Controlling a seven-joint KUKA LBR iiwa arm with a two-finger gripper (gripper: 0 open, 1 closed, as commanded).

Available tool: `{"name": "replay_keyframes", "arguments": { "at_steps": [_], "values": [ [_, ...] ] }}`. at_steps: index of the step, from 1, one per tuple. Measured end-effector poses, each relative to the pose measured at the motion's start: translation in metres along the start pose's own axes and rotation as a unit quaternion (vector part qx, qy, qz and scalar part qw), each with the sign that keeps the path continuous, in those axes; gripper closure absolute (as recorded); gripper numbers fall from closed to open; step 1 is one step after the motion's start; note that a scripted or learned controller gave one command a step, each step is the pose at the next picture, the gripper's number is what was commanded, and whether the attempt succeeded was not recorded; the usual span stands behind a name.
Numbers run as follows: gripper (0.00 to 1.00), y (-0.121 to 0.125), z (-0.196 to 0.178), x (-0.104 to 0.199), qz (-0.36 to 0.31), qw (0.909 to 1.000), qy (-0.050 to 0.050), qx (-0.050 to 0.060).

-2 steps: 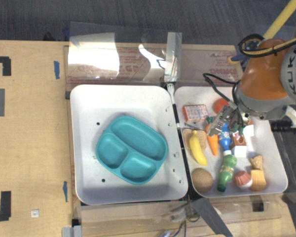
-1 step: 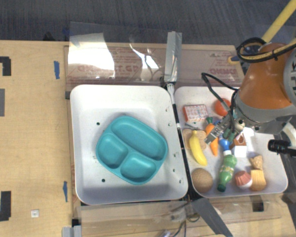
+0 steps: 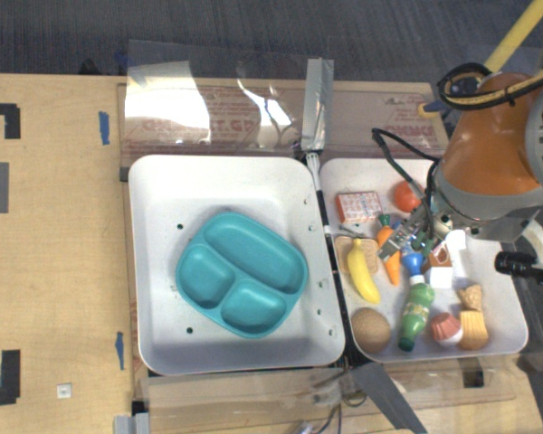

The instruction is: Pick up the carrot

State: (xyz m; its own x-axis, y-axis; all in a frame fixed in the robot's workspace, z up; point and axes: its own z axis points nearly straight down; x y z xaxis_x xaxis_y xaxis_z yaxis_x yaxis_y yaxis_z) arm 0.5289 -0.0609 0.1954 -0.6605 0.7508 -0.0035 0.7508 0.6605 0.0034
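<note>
At the near edge of the right bin are found one brown potato, one green bottle, one pink-capped piece and one tan block. Behind them one banana and one carrot are laid side by side, the carrot just under the gripper, whose grasp cannot be told. One teal divided tray is held in the left bin; farther back one printed box and one tomato are seen.

Arm cut at 3 o'clock edge | carrot partly hidden under gripper | fingers unreadable
</note>
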Motion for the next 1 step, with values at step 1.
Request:
{"name": "replay_keyframes", "arguments": {
  "at_steps": [1],
  "values": [
    [1.00,0.0016,-0.0103,-0.0007,-0.001,1.0000,-0.002,-0.001]
  ]
}}
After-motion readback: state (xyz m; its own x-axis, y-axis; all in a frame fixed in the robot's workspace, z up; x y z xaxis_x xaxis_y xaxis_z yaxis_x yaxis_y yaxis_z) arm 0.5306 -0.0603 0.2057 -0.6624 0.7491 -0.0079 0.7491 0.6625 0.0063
